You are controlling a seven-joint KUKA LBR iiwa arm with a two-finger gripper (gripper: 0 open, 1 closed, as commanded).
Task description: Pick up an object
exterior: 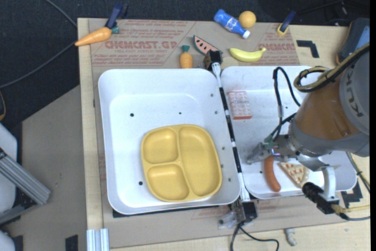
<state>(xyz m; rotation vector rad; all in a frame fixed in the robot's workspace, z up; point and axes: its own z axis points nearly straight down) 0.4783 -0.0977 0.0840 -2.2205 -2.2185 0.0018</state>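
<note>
Fingers [262, 153] spread (nothing between); sausage [271, 175] just below, pizza slice [294, 172] beside it.

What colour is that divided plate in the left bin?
Yellow; the divided plate shows plainly in the camera view.

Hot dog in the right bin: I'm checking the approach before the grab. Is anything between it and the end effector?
Nothing visible. The end effector sits just above the hot dog, with the pizza slice beside it.
</note>
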